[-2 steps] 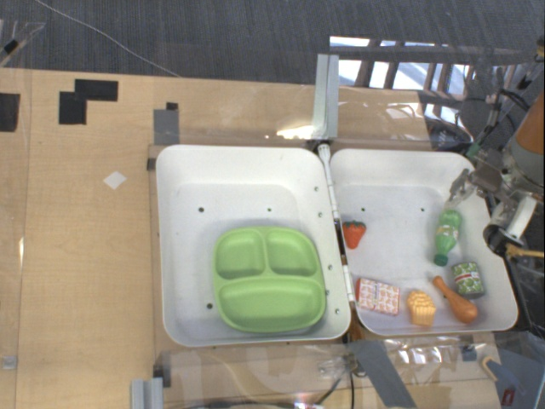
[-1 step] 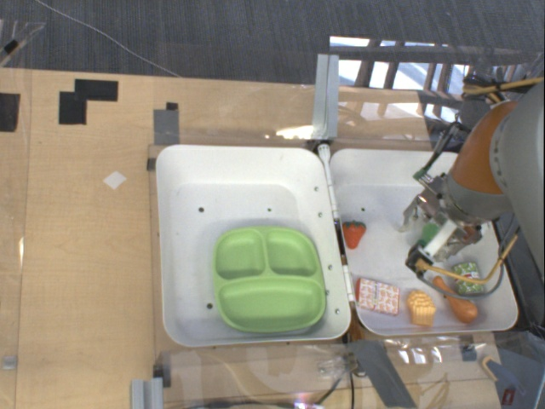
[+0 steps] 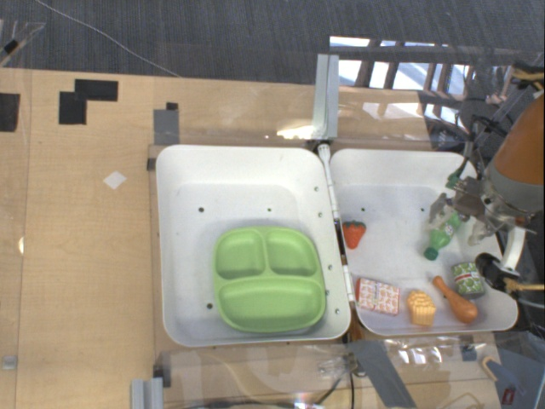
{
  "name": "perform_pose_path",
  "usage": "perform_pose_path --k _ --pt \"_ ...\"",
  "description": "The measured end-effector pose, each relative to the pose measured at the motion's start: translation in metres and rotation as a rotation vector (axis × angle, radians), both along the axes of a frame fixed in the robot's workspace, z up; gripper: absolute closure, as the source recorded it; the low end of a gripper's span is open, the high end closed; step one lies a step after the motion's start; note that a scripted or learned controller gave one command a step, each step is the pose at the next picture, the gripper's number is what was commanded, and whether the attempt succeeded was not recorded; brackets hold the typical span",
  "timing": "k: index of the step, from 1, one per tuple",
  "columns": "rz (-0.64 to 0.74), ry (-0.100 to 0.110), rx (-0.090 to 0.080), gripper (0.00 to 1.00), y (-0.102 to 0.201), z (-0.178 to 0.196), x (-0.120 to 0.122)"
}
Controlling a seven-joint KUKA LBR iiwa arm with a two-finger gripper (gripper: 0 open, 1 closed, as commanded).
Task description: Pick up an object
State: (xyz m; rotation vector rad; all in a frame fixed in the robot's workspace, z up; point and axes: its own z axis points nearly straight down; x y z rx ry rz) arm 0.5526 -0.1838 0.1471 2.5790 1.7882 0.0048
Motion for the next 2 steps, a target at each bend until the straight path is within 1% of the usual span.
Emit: perform_pose_path --k 1,2 --pt "-0.319 -0.009 0.002 0.00 -0.001 -0.056 -0.031" --pt "-0.316 -0.017 0.004 1.00 0.000 -0.044 -0.027"
